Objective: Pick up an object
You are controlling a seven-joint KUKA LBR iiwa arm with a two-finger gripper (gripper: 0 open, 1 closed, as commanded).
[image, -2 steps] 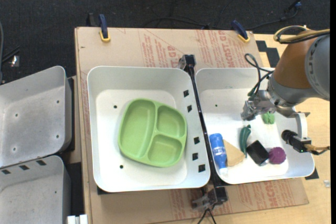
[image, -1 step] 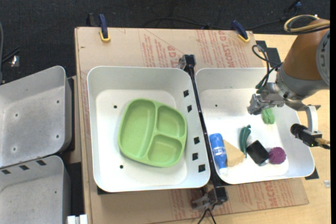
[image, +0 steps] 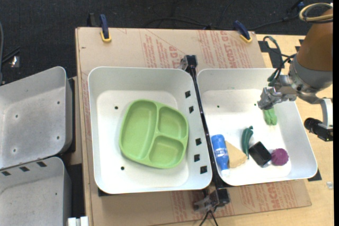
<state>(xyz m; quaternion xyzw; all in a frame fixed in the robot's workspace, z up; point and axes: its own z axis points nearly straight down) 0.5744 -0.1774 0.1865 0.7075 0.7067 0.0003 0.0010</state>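
My gripper [image: 268,103] hangs over the upper right part of the right bin [image: 233,82]. A small light green object [image: 271,116] sits directly under its tip, touching or nearly touching it; I cannot tell if it is gripped. Lower in the same bin lie a dark green curved piece [image: 247,138], a black block [image: 259,153], a purple ball [image: 279,156], a blue bottle [image: 219,151] and a tan wedge [image: 237,157].
The left bin [image: 106,87] holds a light green divided plate [image: 154,134]. A black divider [image: 200,119] runs between the bins. The arm's grey body with its orange band [image: 318,55] stands over the right bin's far right edge.
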